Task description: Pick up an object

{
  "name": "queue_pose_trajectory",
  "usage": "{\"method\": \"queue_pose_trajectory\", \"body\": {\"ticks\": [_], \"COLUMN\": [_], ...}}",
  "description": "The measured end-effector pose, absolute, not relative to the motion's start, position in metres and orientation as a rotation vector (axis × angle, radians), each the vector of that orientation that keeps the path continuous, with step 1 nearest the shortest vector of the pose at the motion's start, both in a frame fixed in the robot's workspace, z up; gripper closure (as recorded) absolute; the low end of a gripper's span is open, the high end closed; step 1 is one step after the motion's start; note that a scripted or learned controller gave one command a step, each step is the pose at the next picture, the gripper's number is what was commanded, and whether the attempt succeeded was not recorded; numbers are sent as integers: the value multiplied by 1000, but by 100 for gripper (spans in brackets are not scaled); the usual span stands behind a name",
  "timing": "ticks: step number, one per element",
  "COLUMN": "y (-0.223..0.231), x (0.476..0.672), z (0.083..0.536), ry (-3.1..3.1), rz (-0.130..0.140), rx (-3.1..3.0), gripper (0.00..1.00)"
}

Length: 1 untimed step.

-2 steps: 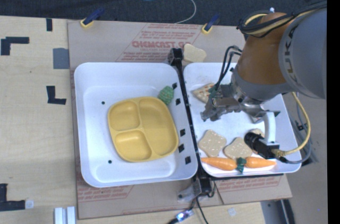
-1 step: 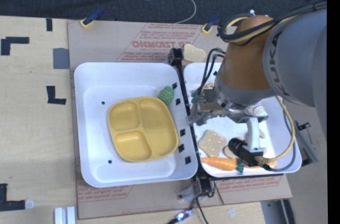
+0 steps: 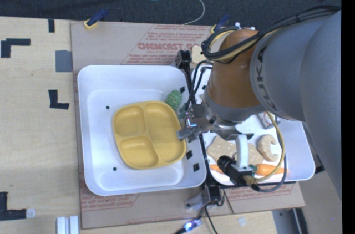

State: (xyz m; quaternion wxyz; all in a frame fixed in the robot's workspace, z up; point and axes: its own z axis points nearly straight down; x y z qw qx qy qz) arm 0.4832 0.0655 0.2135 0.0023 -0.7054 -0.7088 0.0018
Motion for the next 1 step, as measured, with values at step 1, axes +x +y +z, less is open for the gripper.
{"method": "queue_pose_trajectory", "body": {"ticks": [1], "y": [77], "x": [487], "z": [223], "ry": [-2223], "rz": [3], "rx": [-2217], "gripper": [100]}}
